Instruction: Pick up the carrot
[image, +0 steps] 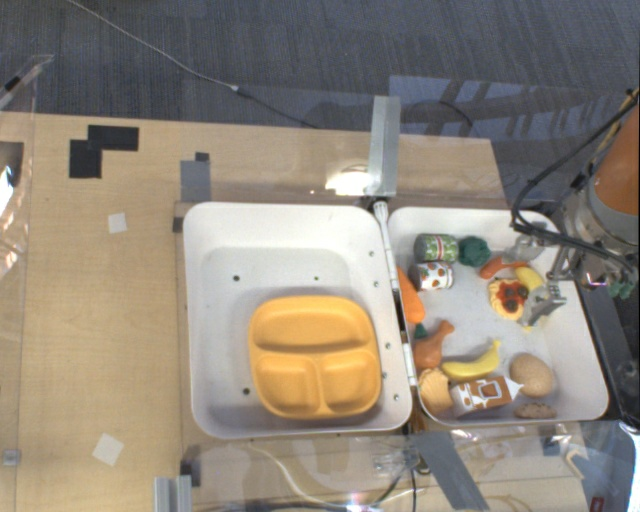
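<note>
Your pincer (541, 302) hung low over the right bin (590, 372), beside the pizza slice (509, 297); whether it was open, and whether it held anything, you couldn't tell. The carrot (410, 294) lay well away, wedged against the bin's far wall, awkward to straddle.

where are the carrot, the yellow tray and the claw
carrot (409, 296), camera view, middle of its orange body by the right bin's left wall
yellow tray (315, 355), camera view, on its centre divider, in the left bin
claw (540, 305), camera view, between its fingertips over the right bin
</note>
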